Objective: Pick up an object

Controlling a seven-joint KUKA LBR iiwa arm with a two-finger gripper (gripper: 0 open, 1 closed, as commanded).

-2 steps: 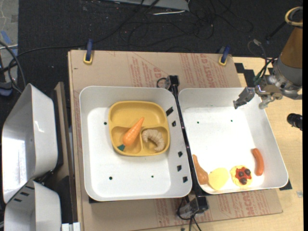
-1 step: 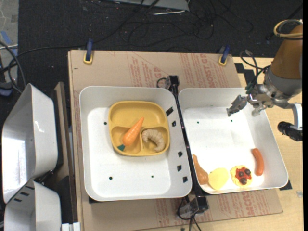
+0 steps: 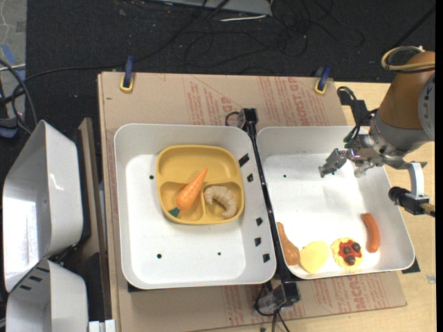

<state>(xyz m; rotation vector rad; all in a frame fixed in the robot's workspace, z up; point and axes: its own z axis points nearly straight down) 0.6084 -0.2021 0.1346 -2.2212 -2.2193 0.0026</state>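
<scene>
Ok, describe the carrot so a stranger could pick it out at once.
Look in the left white bin, at the yellow divided plate lying in it. The carrot lies slantwise across the plate's left compartments, orange and tapered with a green stub; its neighbour, the shrimp, is pale and curled.

In the left bin (image 3: 138, 254) sat a divided plate (image 3: 168, 164) holding a carrot (image 3: 192, 189) left of a shrimp (image 3: 221, 200). Along the right bin's (image 3: 304, 185) near edge lay a drumstick (image 3: 286, 245), a round slice (image 3: 314, 256), a small pizza (image 3: 347, 252) and a sausage (image 3: 372, 232).

Right bin (image 3: 304, 178) middle bare; toys (image 3: 346, 251) crowd near wall.
</scene>
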